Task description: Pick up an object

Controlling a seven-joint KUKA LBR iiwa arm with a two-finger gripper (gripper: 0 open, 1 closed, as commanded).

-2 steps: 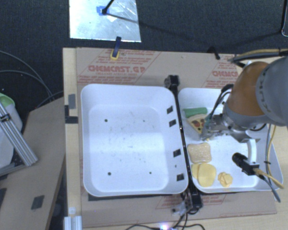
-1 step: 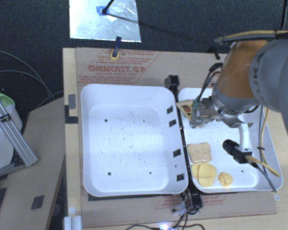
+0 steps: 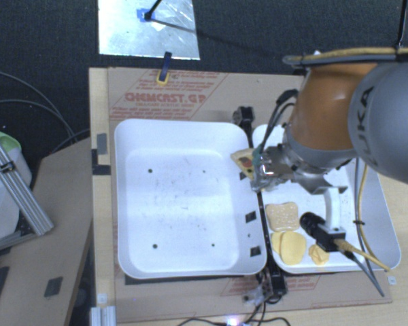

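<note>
White left bin (image 3: 183, 202): bare white floor with a few small dark specks; it sits on the brown, card-covered bench (image 3: 190, 90).
White right bin (image 3: 389, 248): just beside the left one, their rims meeting down the middle; much of it is hidden under the arm.
Right bin, near end: a tan bread-like slice (image 3: 282, 216), a yellow rounded piece (image 3: 290, 248) touching the slice's near edge, and a smaller yellow lump (image 3: 318, 255) just to the right of that piece.
Tan-and-yellow scrap (image 3: 243, 159): at the shared rim between the two bins, toward the far end; whether it rests on the rim or inside a bin I cannot tell.
Claw (image 3: 265, 170): low at the shared rim, just right of the scrap; from here I cannot tell whether it is open or closed, nor whether it touches the scrap.
Arm (image 3: 340, 114): grey with an orange band, reaching in from the right above the right bin.
</note>
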